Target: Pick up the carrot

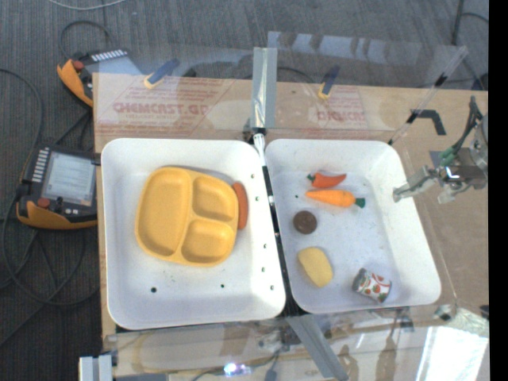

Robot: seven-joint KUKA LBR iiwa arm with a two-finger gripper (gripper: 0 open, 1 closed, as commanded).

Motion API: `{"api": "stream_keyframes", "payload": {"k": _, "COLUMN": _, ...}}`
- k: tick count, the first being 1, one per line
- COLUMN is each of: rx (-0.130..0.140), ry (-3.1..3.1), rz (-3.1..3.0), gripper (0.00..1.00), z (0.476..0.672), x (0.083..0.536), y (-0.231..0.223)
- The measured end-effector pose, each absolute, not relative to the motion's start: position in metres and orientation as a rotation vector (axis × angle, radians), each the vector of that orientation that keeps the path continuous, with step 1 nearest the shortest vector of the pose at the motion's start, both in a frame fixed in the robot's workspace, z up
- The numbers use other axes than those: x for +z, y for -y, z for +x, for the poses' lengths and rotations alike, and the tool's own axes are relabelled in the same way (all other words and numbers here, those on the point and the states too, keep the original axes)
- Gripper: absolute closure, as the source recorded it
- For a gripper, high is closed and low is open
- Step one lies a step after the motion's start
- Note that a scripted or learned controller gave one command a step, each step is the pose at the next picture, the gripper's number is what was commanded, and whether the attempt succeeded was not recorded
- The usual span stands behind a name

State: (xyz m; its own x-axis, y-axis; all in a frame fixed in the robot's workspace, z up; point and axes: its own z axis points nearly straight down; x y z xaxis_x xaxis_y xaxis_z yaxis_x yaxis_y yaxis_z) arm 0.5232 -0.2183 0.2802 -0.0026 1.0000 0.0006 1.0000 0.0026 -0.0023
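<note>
Lying flat in the right bin (413,236), the carrot (332,199) points its green tip toward the arm side — just below a small red-orange pepper (327,179) and above a brown disc (305,222). A yellow potato-like piece (316,266) and a tipped can (371,285) sit nearer the front. The gripper (405,190) hovers over the bin's right rim, well apart from the carrot — finger state cannot be told. The left bin (119,292) holds a yellow divided tray (188,214)
</note>
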Motion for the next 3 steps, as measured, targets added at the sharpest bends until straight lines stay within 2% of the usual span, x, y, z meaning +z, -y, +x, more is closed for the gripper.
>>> {"api": "stream_keyframes", "payload": {"k": 1, "rx": 0.002, "ry": 2.333, "rz": -2.098, "gripper": 0.00, "z": 0.591, "x": 0.149, "y": 0.147}}
{"api": "stream_keyframes", "payload": {"k": 2, "rx": -0.025, "ry": 1.955, "rz": -2.481, "gripper": 0.00, "z": 0.614, "x": 0.109, "y": 0.151}}
{"api": "stream_keyframes", "payload": {"k": 3, "rx": -0.006, "ry": 2.578, "rz": -1.815, "gripper": 0.00, "z": 0.633, "x": 0.090, "y": 0.165}}
